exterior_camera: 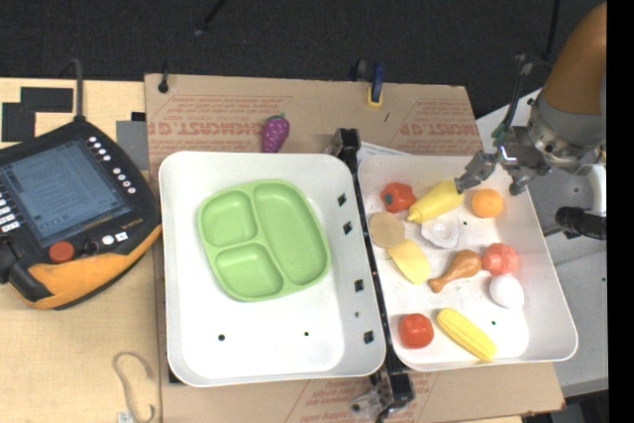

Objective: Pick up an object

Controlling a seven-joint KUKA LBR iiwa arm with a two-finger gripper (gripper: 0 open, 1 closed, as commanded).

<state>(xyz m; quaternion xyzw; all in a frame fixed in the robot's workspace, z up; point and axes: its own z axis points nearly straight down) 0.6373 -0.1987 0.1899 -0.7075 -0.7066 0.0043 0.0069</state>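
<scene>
Your claw [495, 165] sits over the far edge of the right bin [555, 312], hanging from the grey arm [575, 94] that comes in from the right. Its two fingers are spread apart — one fingertip [474, 171] points toward the yellow squash-shaped toy [436, 203], the other sits just above the orange [485, 203]. Nothing lies between them, so the claw has hold of nothing.

Everything you could pick is in that right bin. At the far end you have a red tomato [398, 196] just left of the yellow squash-shaped toy, with the orange to the right of it. Below those lie a tan round piece [386, 231], a pale whitish piece [442, 233] and a yellow wedge [409, 263]. A brown drumstick [456, 269] lies tilted in the middle, its thick end next to a pinkish-red fruit [501, 259]. A white egg [506, 292] rests just below that fruit. Nearest you are a red pepper-like toy [415, 330] and a corn cob [466, 333], side by side.

The left bin [188, 312] holds a green divided plate [263, 240] with three compartments. Behind the bins a purple grape bunch [275, 132] lies on the cardboard [218, 114] — outside both bins. On the worktop to your left sits a teach pendant [69, 213].
</scene>
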